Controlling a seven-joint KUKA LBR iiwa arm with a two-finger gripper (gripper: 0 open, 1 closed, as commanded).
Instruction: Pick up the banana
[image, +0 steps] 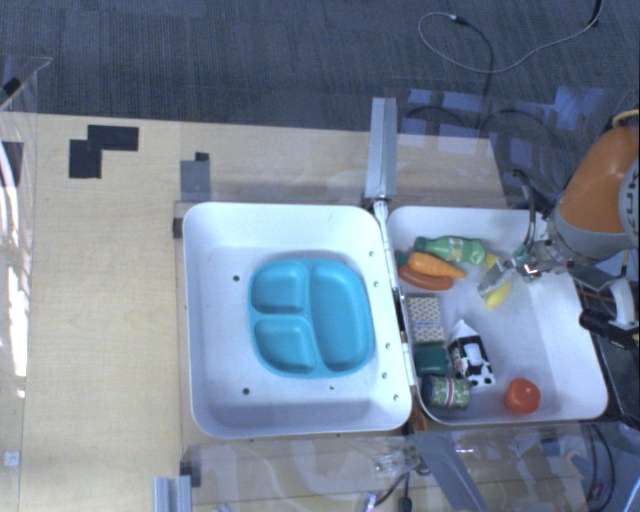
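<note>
Arm reaches in from right; end effector (520, 266) low in right bin (585, 395), clamped on banana (496, 290).

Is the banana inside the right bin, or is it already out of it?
Inside. The banana shows within the right bin, near the end effector. Whether it is lifted off the floor, I cannot tell.

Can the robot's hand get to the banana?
Probably yes. The hand is right at the banana in the right bin, and nothing lies over it; the carrot sits off to the side.
</note>
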